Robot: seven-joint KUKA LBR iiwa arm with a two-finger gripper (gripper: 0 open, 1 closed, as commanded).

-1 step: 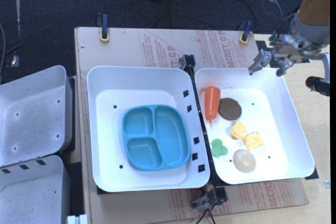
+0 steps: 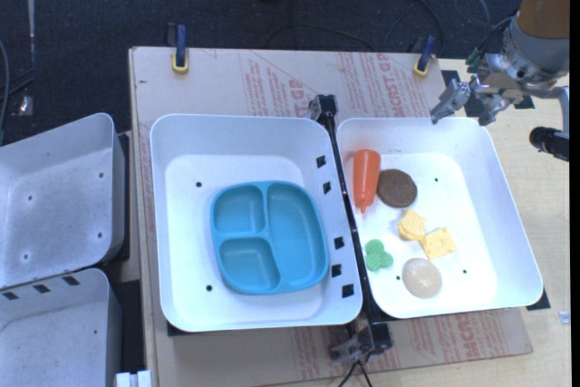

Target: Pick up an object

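Above the far right corner of the right bin, the metal two-finger hand hangs from the grey arm with its orange band, clear of everything below. Its dark fingers point left and downward over the rim, but whether they are spread or closed I cannot tell; nothing shows between them.

Two shallow white plastic bins sit side by side on a pale wooden surface printed with faint red lettering. The left bin holds a smooth sky-blue plastic tray with rounded corners and three compartments, lying flat near the middle.

The right bin holds the small objects. A tapered orange carrot-shaped toy lies lengthwise near the bin's left wall, just beside a flat, round dark-brown disc with a grainy face. Nearer the camera, two pale yellow blocky chunks sit touching each other. A small green lobed piece lies by the left wall, and a round, matte beige puck rests close to the near edge.

Two yellow clamps grip the surface's far edge.
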